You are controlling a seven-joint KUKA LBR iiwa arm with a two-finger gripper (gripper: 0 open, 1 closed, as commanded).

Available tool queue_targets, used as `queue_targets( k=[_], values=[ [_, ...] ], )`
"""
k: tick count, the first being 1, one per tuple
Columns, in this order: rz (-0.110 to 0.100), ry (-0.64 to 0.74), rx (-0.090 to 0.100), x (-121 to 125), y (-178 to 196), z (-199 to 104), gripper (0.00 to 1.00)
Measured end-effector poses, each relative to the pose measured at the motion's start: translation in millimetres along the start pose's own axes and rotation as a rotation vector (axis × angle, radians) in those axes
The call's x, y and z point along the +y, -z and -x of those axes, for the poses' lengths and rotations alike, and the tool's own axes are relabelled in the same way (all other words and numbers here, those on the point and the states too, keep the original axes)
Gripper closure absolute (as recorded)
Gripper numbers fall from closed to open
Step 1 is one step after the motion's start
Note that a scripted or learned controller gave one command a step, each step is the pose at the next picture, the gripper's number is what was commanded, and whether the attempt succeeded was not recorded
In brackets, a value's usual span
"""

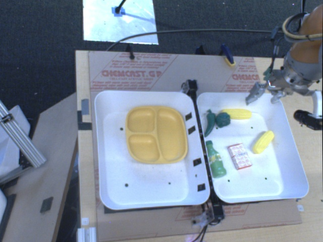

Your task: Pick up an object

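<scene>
The right bin [282, 185] holds a yellow corn cob [236, 114], a second yellow cob [263, 141], a dark green pepper [216, 120], a green bottle [216, 160] and a small red-and-white packet [239, 156]. My gripper [263, 95] hangs above the bin's far right corner, up and to the right of the first corn cob. Its two grey fingers stand apart with nothing between them.
The left bin [108, 185] carries a yellow divided plate [155, 134]. Black clips run along the seam between the bins [197, 135]. A cable crosses the bench behind the bins, and a blue clamp [227, 54] sits at the back edge.
</scene>
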State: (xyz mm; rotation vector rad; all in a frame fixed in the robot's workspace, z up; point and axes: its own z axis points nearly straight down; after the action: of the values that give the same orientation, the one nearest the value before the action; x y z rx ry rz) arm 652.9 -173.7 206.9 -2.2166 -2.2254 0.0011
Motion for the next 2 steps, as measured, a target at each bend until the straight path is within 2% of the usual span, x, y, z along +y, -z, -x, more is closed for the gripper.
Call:
queue_targets(
  k=[2],
  values=[
    [-0.003,-0.001,0.000,9,-94,5,0.00]
  ],
)
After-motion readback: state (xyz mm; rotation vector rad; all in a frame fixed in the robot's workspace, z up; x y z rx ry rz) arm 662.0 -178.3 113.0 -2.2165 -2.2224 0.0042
